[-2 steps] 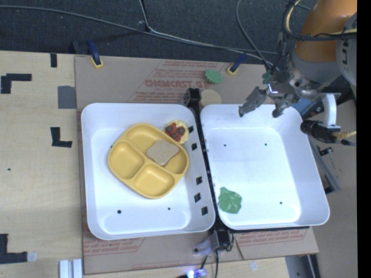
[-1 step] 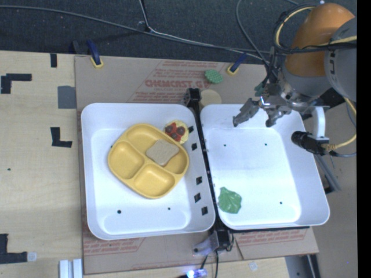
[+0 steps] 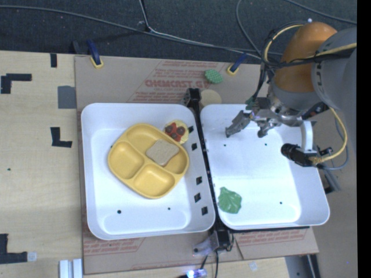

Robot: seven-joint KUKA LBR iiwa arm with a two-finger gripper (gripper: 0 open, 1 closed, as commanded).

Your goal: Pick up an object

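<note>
My gripper (image 3: 250,126) hangs over the back part of the right bin (image 3: 301,210), its two grey fingers (image 3: 236,124) spread open with nothing between them. A green lettuce-like piece (image 3: 229,201) lies near the right bin's front left corner, well in front of the gripper. In the left bin (image 3: 101,213) sits a yellow divided plate (image 3: 148,161) with a slice of toast (image 3: 162,152) in it. A small yellow and dark red item (image 3: 176,131) rests at the plate's back right edge.
A green round object (image 3: 213,76) lies on the cardboard behind the bins. Blue and yellow clamps (image 3: 94,57) hold the cardboard's back edge. Cables loop above the arm. A black divider with clips (image 3: 197,149) runs between the bins.
</note>
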